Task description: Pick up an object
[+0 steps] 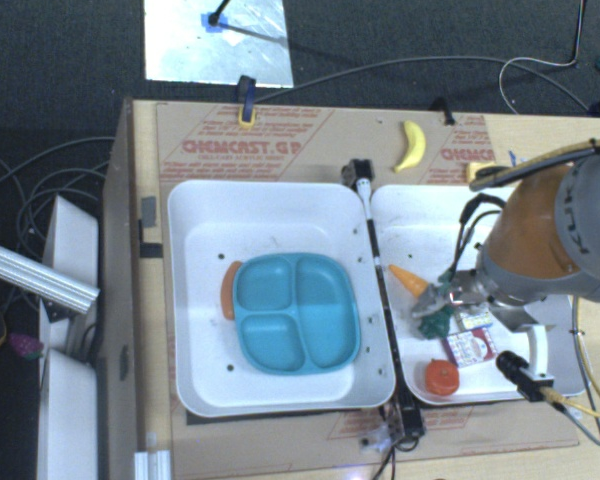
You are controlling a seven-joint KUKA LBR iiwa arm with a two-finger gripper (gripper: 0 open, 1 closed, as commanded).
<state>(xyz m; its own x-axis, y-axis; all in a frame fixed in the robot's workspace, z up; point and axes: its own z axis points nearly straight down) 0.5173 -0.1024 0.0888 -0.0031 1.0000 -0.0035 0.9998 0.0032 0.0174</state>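
Observation:
My gripper (442,308) hangs low over the right bin (420,218), at its middle left. Directly under its tip lies a dark green object (436,322), touching or nearly touching it. An orange carrot-shaped piece (409,280) rests just to the upper left of the gripper. A red and white packet (469,347) sits to the lower right, and a red round object (441,378) lies near the bin's front edge. The arm's orange band (535,223) covers the right part of the bin.
In the left bin (200,218) sits a blue divided plate (297,311) with an orange piece (228,290) at its left side. A yellow banana (412,146) lies on the cardboard behind the bins. A black divider (378,288) separates the bins.

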